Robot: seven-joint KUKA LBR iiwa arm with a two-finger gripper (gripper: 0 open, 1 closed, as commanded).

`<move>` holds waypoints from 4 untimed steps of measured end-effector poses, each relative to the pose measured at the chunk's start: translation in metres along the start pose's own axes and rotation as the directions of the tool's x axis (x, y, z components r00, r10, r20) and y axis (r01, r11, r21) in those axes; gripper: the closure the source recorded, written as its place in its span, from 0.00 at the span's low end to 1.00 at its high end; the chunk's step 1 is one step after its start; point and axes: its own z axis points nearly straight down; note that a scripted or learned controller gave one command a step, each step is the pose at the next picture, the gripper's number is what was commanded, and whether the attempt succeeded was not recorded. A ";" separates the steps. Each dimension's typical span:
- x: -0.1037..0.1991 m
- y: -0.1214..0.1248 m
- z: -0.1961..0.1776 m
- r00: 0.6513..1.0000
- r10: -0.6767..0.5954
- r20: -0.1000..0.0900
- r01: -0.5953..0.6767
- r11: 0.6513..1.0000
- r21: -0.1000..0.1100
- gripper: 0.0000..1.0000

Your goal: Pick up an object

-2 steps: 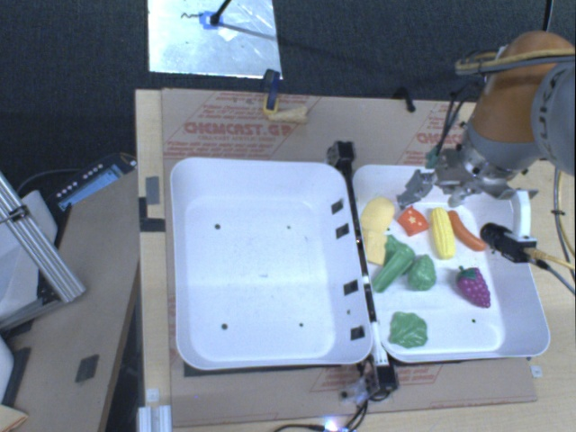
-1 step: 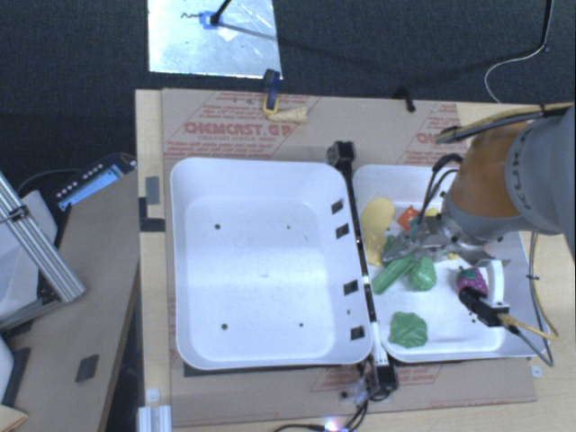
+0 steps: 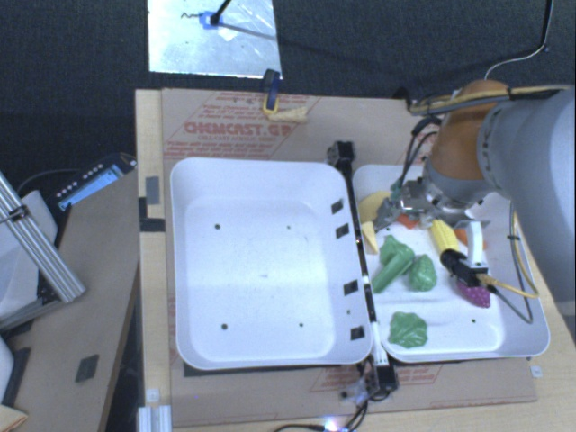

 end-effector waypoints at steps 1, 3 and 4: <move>-0.012 0.046 0.001 1.000 -0.001 -0.009 0.001 1.000 -0.001 0.00; 0.125 -0.003 -0.110 1.000 -0.011 -0.016 0.011 1.000 0.000 1.00; 0.131 -0.020 -0.099 1.000 -0.001 -0.011 0.002 1.000 0.007 1.00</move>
